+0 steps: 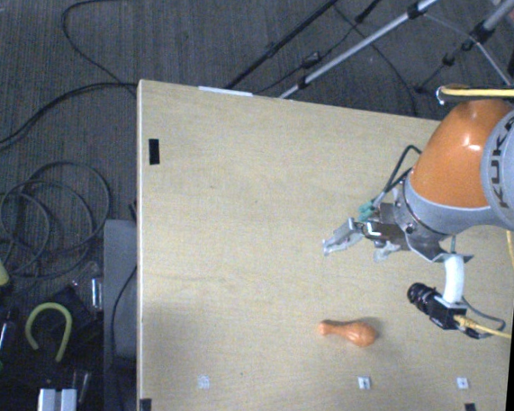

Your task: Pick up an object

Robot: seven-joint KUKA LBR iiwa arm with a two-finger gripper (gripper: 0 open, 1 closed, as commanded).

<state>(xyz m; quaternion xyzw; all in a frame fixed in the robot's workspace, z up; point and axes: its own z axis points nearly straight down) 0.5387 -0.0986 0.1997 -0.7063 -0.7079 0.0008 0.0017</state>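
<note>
On the pale wooden worktop [235,243] lies the one loose thing in play: a small orange object [351,332], bulbous at its right end and tapering to a thin neck at the left, a bit like a tiny gourd. It sits flat on the wood in the lower right part of the surface, untouched, nothing resting against it.

Above it and slightly to the left hangs the gripper [337,241], silvery metal, its tip pointing left and a little downward. It is apart from the orange object, with bare wood between the two. Nothing sits between its fingers; whether they are spread or closed cannot be told from this angle, as the tip reads as one blurred metal shape.

Behind the gripper comes the arm [464,170], its big orange band rounded and bright, with the grey casing at the right edge. A black fitting [430,301] with a white bracket hangs under the wrist, a yellow cable trailing off to the right.

Small markers [364,382] dot the wood near the bottom right, and a black tab [154,151] sits near the worktop's left edge.

Off the worktop, to the left, black cables [39,215] loop over grey carpet, with a green hook-shaped tool [49,325] below them. Tripod legs [383,27] cross the floor at the top.
</note>
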